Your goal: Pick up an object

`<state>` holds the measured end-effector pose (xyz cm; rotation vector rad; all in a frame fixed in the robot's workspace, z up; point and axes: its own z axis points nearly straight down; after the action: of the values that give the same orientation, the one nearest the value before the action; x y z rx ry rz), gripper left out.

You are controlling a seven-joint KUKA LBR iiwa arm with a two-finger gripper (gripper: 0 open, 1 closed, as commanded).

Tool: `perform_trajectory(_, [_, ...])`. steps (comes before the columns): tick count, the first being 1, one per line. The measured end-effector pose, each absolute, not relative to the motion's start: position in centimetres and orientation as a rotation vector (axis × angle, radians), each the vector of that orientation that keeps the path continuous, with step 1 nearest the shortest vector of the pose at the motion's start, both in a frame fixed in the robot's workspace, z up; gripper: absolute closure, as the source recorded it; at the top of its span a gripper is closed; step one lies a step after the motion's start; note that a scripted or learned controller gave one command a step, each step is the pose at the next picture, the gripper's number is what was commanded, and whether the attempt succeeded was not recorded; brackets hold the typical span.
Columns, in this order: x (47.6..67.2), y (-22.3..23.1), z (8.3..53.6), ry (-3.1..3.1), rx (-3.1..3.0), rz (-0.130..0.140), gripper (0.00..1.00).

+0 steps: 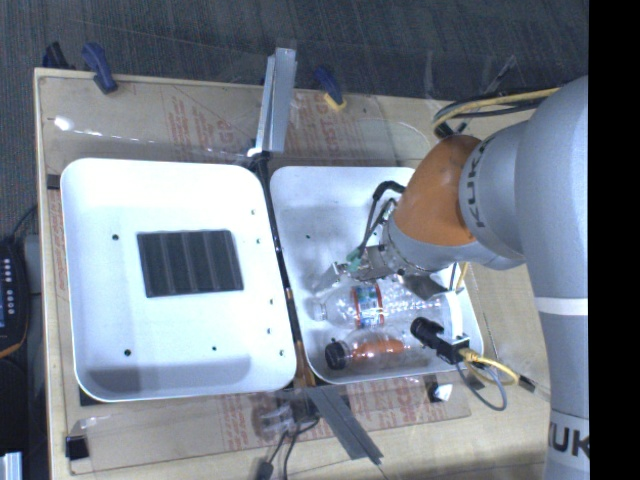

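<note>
In the camera view, the gripper [368,266] sits low in the right bin [310,218], just above a clear plastic bottle [378,310] lying on its side. A reddish bottle with a black cap [372,350] lies just beside it, toward the bin's front wall. Whether the gripper is released or clenched cannot be told. Nothing appears lifted, so the grasp and the raise seem left to do.

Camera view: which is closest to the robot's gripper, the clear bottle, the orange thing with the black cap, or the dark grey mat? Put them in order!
1. Clear bottle: in the right bin, just beside the gripper.
2. Orange thing: same bin, past the bottle, by the front wall.
3. Grey mat: far off, in the middle of the left bin.
</note>
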<state>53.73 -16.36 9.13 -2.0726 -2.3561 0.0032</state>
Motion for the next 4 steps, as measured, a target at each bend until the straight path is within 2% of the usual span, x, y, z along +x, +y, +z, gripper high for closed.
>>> perform_trajectory(1, [49.0,-20.1,9.4,-2.395,-2.044,-0.005,0.00])
perform_trajectory(2, [48.9,-20.1,10.4,-2.400,-2.037,-0.002,1.00])
perform_trajectory(3, [48.9,-20.1,10.4,-2.401,-2.037,-0.002,0.00])
perform_trajectory(4, [52.7,-21.1,14.0,-2.428,-1.992,0.001,0.00])
